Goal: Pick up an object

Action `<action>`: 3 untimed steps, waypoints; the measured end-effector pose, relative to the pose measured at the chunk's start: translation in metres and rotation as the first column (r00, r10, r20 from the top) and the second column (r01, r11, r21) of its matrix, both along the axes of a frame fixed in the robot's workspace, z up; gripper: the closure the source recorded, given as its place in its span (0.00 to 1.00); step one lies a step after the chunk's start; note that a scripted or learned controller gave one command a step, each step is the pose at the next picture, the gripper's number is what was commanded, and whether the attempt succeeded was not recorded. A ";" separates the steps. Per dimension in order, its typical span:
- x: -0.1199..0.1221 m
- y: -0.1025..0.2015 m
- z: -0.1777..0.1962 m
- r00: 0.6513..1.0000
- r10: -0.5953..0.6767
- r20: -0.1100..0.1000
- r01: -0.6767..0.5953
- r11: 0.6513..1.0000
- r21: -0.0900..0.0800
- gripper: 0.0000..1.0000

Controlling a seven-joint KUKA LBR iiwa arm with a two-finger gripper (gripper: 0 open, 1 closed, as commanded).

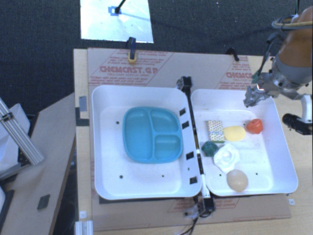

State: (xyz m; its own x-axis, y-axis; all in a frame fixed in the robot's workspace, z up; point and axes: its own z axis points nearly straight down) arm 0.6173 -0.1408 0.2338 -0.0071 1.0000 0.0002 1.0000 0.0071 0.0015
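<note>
Beige egg-shaped object (pixel 237 179) sits nearest, close to the right bin's (pixel 282 146) front edge. Just behind it a white crumpled item (pixel 226 156), touching or nearly touching a dark green ball-like piece (pixel 210 148) on its left. Further back, mid-bin: a patterned yellowish block (pixel 215 130) by the divider side, a yellow lemon-like object (pixel 234 133) just beside it, then an orange-red round object (pixel 254 126) toward the right edge. Items are packed close in the bin's middle, little room between them.

Left bin (pixel 105 146) carries a blue divided plate (pixel 152 134), roughly centred, three compartments, nothing visible in them.

Gripper (pixel 253 98) hangs over the right bin's back right corner, apart from all objects, nearest the orange-red one. Nothing between its tips. Arm comes in from the right, orange band above the wrist, cut off by the picture's edge. Whether the tips are spread or pressed together: cannot tell, too small and blurred.
</note>
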 end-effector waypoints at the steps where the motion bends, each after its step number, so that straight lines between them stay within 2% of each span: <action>1: -0.009 0.054 0.009 1.000 0.002 0.000 -0.002 1.000 0.001 1.00; 2: -0.021 0.101 0.016 1.000 0.002 0.000 -0.002 1.000 0.002 1.00; 3: -0.033 0.161 0.004 1.000 0.003 -0.002 -0.003 1.000 0.002 1.00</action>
State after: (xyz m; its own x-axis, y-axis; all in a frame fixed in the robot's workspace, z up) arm 0.5839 0.0198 0.2383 -0.0103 0.9999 0.0020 0.9999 0.0103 -0.0002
